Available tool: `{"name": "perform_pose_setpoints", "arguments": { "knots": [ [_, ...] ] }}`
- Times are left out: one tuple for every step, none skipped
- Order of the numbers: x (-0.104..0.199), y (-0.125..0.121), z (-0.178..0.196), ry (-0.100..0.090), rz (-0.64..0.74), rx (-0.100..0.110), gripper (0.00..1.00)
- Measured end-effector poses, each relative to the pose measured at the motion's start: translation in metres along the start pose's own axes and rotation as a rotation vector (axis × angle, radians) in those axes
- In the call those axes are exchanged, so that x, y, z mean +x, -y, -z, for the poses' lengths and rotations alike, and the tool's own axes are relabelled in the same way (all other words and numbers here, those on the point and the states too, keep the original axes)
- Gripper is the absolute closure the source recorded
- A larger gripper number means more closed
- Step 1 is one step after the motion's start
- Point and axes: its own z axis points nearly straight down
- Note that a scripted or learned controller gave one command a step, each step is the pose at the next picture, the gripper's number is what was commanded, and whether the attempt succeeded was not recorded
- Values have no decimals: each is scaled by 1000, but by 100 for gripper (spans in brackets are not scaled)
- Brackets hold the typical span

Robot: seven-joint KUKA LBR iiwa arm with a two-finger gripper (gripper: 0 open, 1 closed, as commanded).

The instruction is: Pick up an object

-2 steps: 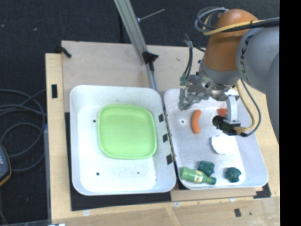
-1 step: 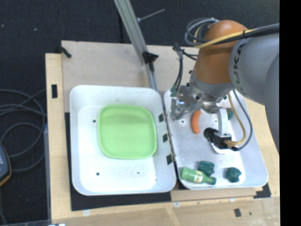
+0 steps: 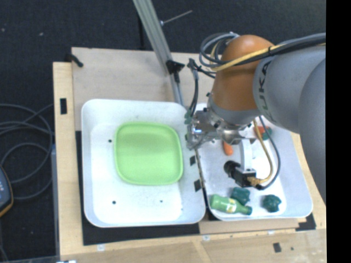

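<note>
My gripper (image 3: 204, 132) hangs under the orange band of the arm, low over the left part of the right bin (image 3: 293, 163), close to the wall shared with the left bin. A small orange piece (image 3: 227, 147) lies just right of the gripper. At the bin's front edge lie a green bottle-shaped object (image 3: 224, 203), a dark teal object (image 3: 240, 195) touching it, and another teal object (image 3: 270, 202) further right. Much of the right bin is hidden by the arm.
A square light-green plate (image 3: 148, 153) lies in the middle of the left bin (image 3: 98, 201). A slanted metal rail (image 3: 156, 37) rises behind the bins. An orange-and-white bit (image 3: 261, 129) peeks out beside the wrist.
</note>
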Motion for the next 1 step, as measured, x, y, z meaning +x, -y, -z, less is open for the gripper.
{"name": "perform_pose_setpoints", "arguments": {
  "knots": [
    [39,27,-4,0,1,-1,100]
  ]
}}
